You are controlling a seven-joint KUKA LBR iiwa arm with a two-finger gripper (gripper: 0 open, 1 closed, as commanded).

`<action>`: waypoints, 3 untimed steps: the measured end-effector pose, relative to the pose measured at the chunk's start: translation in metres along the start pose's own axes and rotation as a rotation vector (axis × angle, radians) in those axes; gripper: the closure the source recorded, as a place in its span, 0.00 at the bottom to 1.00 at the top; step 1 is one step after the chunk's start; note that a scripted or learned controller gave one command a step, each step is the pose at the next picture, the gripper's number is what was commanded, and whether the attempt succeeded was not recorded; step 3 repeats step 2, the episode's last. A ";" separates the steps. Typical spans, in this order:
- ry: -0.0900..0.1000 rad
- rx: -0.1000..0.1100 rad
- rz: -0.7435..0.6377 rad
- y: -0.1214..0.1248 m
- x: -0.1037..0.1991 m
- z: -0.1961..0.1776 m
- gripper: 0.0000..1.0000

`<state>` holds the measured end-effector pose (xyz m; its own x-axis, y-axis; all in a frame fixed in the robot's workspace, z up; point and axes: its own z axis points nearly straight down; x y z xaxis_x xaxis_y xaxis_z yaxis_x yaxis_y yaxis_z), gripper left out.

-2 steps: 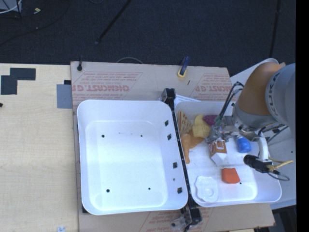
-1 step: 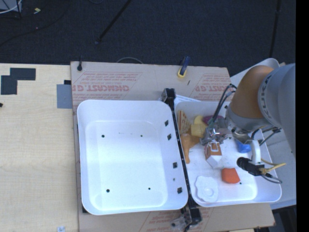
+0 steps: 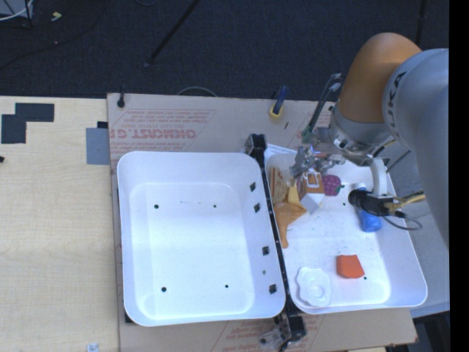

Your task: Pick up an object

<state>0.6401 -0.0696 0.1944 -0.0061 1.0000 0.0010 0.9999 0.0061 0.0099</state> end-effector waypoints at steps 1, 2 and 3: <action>0.000 0.015 0.003 -0.017 0.079 0.007 1.00; 0.001 0.006 0.002 -0.014 0.120 -0.064 1.00; 0.001 0.006 0.002 -0.014 0.120 -0.064 1.00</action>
